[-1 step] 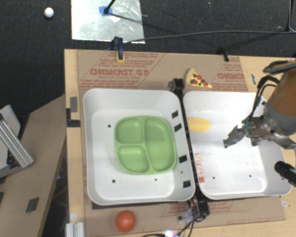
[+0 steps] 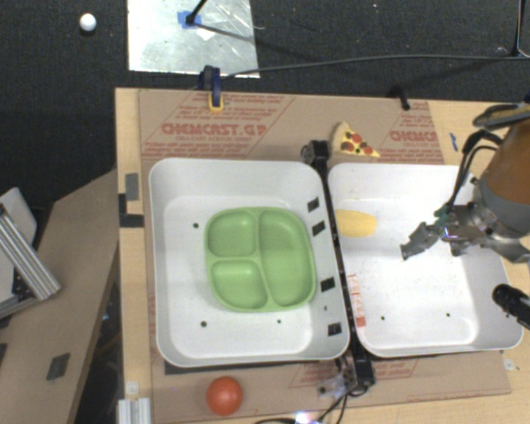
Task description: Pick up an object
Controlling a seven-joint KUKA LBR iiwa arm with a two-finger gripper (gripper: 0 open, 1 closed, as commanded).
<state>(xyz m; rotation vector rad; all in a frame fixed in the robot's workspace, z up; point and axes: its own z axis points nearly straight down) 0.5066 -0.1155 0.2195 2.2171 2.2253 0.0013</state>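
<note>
camera view | gripper point(image 2: 412, 244) over right bin point(image 2: 424, 325), finger state cannot be told | yellow object point(image 2: 356, 224) lies in same bin, near gripper, toward the left bin point(image 2: 172, 263), apart from it

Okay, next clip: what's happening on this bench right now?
A KUKA arm reaches in from the right, its gripper over the right bin, with nothing seen between its fingers. A yellow banana-like piece lies to its left, near that bin's left wall. The left bin holds a green divided plate. A toy pizza slice and a red ball sit outside the bins.
</note>
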